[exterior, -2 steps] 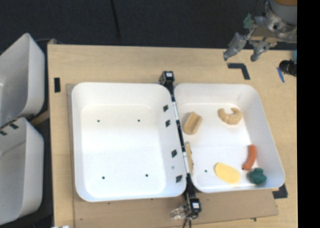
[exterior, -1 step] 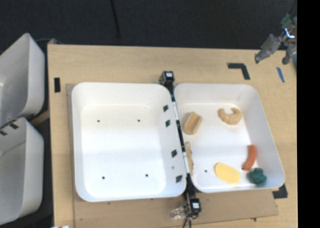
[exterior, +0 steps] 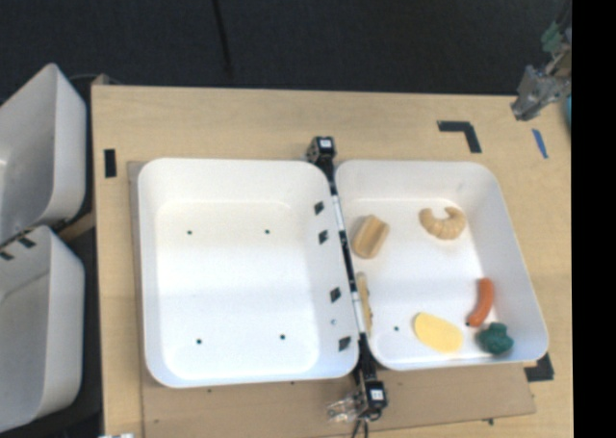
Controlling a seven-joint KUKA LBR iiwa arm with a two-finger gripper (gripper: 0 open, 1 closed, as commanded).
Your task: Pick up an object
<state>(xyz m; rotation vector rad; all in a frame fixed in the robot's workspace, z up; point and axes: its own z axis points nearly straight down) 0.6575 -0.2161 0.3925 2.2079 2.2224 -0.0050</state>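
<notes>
Five small items lie in the right bin [exterior: 500, 205]. A tan bread piece [exterior: 370, 236] sits at about ten o'clock, near the divider. A pale croissant [exterior: 443, 223] curls at one o'clock. A flat yellow oval [exterior: 438, 332] lies at six o'clock. An orange-red sausage [exterior: 480, 302] slants at four o'clock, with a dark green lump [exterior: 496, 338] just below it in the corner.

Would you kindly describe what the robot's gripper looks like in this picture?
The gripper appears at the top right as a small, pale grey, metallic-looking piece with angular edges. A greenish part sits just above it. It is too blurred to make out cables or markings.
</notes>
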